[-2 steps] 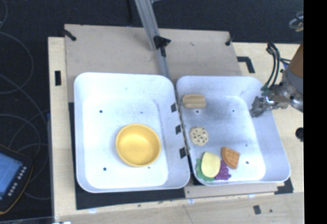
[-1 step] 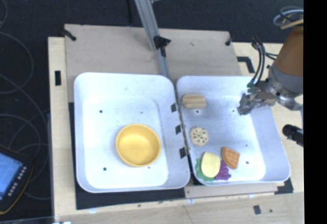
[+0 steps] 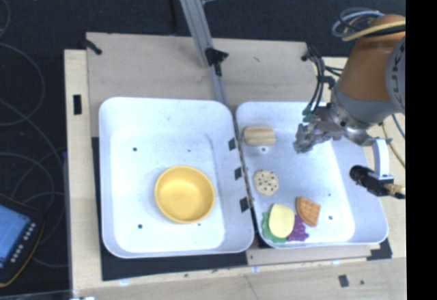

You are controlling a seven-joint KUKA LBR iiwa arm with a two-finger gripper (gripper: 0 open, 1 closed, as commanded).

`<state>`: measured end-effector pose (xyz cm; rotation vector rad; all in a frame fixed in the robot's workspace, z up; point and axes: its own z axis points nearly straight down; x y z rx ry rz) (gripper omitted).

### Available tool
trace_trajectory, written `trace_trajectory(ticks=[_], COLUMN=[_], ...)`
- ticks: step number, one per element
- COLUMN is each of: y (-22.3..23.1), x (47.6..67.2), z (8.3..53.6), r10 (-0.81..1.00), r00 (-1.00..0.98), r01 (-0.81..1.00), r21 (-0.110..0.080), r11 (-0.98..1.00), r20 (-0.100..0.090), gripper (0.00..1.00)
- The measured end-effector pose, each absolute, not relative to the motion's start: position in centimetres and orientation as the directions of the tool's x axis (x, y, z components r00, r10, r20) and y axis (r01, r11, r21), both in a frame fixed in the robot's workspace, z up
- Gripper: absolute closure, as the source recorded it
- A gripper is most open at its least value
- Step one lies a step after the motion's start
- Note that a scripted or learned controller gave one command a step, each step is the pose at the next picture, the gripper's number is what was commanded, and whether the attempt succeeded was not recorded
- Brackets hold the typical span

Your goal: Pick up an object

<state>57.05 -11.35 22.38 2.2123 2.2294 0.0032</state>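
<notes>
Over the right shallow white bin, the grey two-finger gripper hangs beside the tan wooden cylinder, clear of it; its grip I cannot tell.

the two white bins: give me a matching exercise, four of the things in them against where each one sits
Things:
1. round yellow bowl
2. tan log-shaped bread roll
3. round speckled cookie
4. orange waffle-textured wedge

Places:
A. right bin, near its front edge
B. left bin
C. right bin, far left part, level with the gripper
D. right bin, left side, midway front to back

Pairs: 1-B, 2-C, 3-D, 4-A
</notes>
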Motion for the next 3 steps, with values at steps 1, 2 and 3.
trace_trajectory(ticks=[1,2,3], y=[-6.3,-0.5,4.4], x=[56.8,56.3,56.3], z=[23.9,24.8,23.5], r10=[1.000,1.000,1.000], r00=[-0.009,-0.009,-0.007], r01=[1.000,1.000,1.000], r21=[0.004,0.004,-0.001], r11=[0.009,0.009,0.007], r20=[0.001,0.002,0.001], gripper=[1.00,1.00,1.00])
